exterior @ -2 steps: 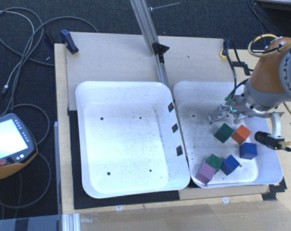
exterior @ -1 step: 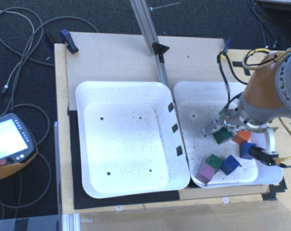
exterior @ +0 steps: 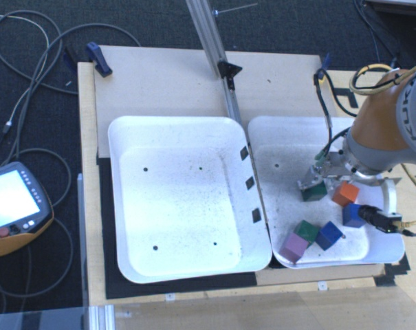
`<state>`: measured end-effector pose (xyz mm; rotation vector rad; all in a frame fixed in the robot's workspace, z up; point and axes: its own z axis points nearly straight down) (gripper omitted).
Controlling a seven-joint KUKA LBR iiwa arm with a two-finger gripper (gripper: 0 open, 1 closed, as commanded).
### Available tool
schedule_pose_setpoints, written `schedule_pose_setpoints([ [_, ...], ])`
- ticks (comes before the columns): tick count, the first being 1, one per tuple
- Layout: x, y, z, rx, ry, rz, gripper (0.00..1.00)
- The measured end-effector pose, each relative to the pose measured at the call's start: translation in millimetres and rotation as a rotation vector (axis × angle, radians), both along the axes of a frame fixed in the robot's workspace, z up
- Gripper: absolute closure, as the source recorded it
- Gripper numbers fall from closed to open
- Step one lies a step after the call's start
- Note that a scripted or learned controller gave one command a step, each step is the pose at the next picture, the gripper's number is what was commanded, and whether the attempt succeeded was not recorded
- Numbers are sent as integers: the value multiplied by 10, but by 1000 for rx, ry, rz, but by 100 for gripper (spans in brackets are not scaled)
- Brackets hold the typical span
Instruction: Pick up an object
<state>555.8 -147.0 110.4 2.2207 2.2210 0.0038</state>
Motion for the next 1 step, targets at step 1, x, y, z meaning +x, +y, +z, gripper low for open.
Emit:
schedule_pose_setpoints([
  [1, -84, 620, -113, 3, 6, 6, 100],
])
